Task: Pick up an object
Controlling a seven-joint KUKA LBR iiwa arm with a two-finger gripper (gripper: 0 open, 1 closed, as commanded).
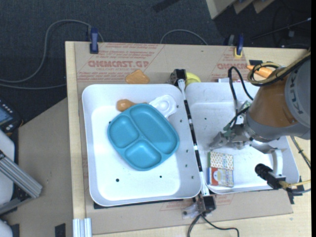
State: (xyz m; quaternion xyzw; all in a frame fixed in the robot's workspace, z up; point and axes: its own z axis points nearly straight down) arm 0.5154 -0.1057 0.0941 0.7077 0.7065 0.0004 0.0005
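Cardboard, printed: a small flat packet (221,168) is seen lying in the right bin (207,100), near its front edge, just beside the divider. It is judged light, stiff and thin, lying flush on the floor, so little edge is offered; a pinch across its short sides is advised. The gripper (222,138) is placed just beyond the packet's far end, low in the bin; whether it is released or clenched cannot be told, and nothing is seen between its tips. A blue divided plate (143,136) is lying tilted in the left bin (148,189), with an orange object (124,104) at its far edge.
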